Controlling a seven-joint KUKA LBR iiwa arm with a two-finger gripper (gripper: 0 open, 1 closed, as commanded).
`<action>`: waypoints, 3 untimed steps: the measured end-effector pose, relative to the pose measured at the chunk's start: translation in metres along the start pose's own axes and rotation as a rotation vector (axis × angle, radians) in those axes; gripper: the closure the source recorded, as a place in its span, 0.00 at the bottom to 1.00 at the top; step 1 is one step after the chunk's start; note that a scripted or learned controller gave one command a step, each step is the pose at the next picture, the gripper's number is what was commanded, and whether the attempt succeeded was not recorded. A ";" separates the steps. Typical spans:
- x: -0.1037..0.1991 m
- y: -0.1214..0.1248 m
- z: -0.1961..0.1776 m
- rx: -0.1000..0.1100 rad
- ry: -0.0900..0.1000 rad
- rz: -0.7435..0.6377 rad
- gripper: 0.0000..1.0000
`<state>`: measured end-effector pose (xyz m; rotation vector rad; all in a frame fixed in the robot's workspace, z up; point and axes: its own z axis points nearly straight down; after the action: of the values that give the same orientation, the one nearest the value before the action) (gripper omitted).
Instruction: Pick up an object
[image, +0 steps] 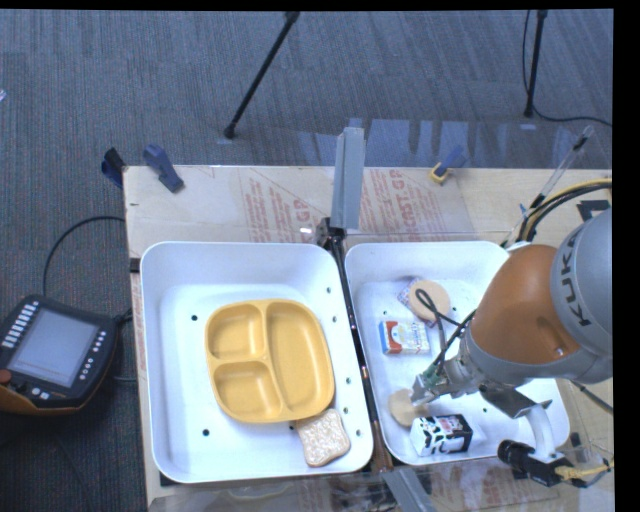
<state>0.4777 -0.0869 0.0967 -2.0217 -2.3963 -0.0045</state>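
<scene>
Gripper (425, 385) is down in the right bin (372, 262), near-left part of it, hanging off the orange wrist band. Can't tell how it's set; it's too small and cluttered with cables to read.

Right at its tip: a tan round disc (402, 407), cookie-like, lying flat on the bin floor. Looks touching or just beside the tip, can't tell which. Nothing visibly clamped.

Just near of that, a small black-and-white cow-print carton (442, 434) on its side by the bin's near wall.

Far side of the gripper: a small red-and-white box (403, 338), lying flat. Beyond it, toward the far wall, a pale round item with a dark loop on it (428, 300); can't make out what it is.

Arm body covers the right half of that bin.

Left bin (175, 262): yellow three-compartment tray (270, 358) sits about centre, slightly rotated. A slice of toast (323, 437) lies at the tray's near-right corner, touching or tucked at its edge, close to the bin's near wall.

Off the bench, far left on the carpet: teach pendant (52, 352) with cable. Blue clamps (160, 165) on the bench's far-left edge. Grey upright post (348, 185) stands between the bins at the far side.
</scene>
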 end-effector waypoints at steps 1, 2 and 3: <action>0.000 0.000 0.001 0.001 0.000 0.000 0.00; -0.011 0.059 0.013 0.005 -0.004 0.007 0.00; -0.021 0.124 0.012 0.003 -0.005 -0.034 0.00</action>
<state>0.6034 -0.0868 0.0848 -1.9822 -2.4317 0.0040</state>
